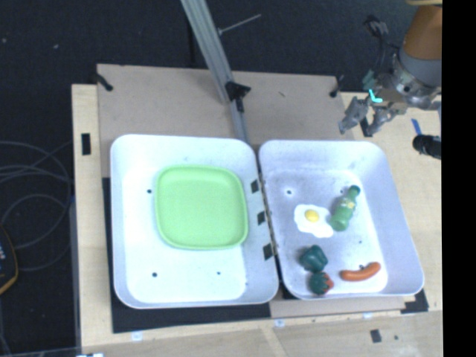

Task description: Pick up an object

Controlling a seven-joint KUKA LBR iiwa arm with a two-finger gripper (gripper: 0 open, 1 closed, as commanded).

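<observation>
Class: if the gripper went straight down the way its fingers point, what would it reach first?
Probably the far rim of the right bin, not a toy; the gripper hangs open just beyond it, though depth is unclear.

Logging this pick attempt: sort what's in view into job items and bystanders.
Job, possible picks in the right bin:
toy fried egg
green toy bottle
green toy pepper
toy sausage
small red and green toy
hand

Bystanders:
green plate
left bin

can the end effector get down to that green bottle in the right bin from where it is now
Probably yes. The end effector hangs above the right bin's far rim, and the green bottle lies uncovered, with the fried egg close beside it.
</observation>
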